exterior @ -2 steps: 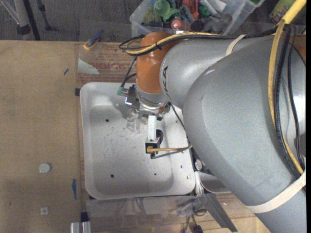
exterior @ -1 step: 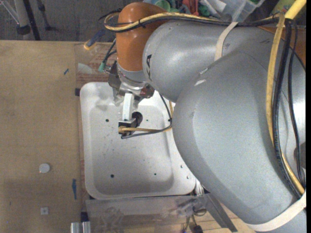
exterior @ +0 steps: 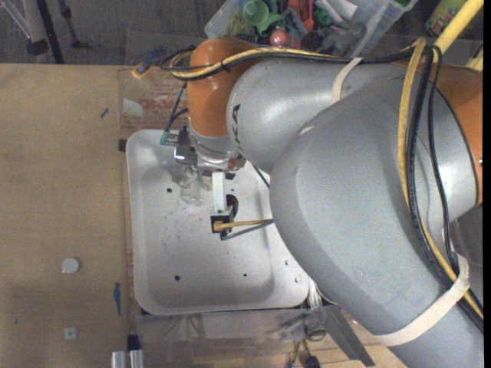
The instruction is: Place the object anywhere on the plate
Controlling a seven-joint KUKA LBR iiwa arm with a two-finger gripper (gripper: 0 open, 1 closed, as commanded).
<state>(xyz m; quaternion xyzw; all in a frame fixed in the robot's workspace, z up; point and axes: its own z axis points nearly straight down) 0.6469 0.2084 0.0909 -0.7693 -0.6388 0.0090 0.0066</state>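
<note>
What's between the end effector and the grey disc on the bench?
Camera view: just white bin floor and rim, then bare bench, from end effector to grey disc.

Reaches in from the right with a bulky grey arm (exterior: 360, 175), orange band (exterior: 209, 87) above the wrist, claw (exterior: 193, 187) poised over the upper part of a shallow white bin (exterior: 157, 240) on the tan worktop (exterior: 54, 152), small grey disc (exterior: 70, 265) well left of the bin, clear tub of coloured toys (exterior: 307, 6) beyond.
</note>
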